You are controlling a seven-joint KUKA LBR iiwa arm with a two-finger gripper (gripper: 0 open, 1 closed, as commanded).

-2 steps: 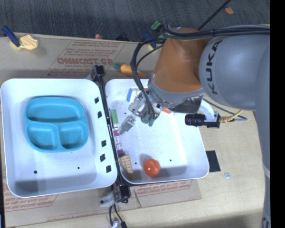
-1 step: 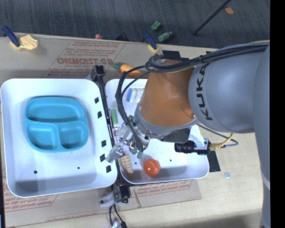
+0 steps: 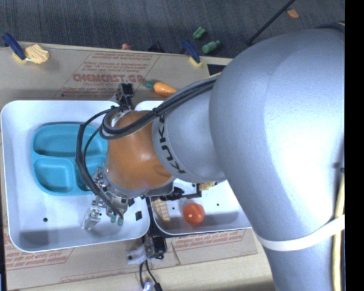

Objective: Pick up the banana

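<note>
My gripper [image 3: 102, 216] hangs low over the front right part of the left bin [image 3: 12, 162], just in front of a blue divided tray [image 3: 57, 156]. I see nothing yellow at the gripper. The grey arm and its orange band [image 3: 133, 156] hide most of the right bin [image 3: 230, 220]. A small yellow sliver [image 3: 207, 186] peeks out from under the arm in the right bin; I cannot tell whether it is the banana.
A red-orange round fruit [image 3: 194, 213] and a tan ridged item [image 3: 162, 210] lie at the right bin's front. An orange carrot [image 3: 164, 89] lies on the cardboard behind the bins. Blue clamps [image 3: 14, 46] hold the cardboard's back edge.
</note>
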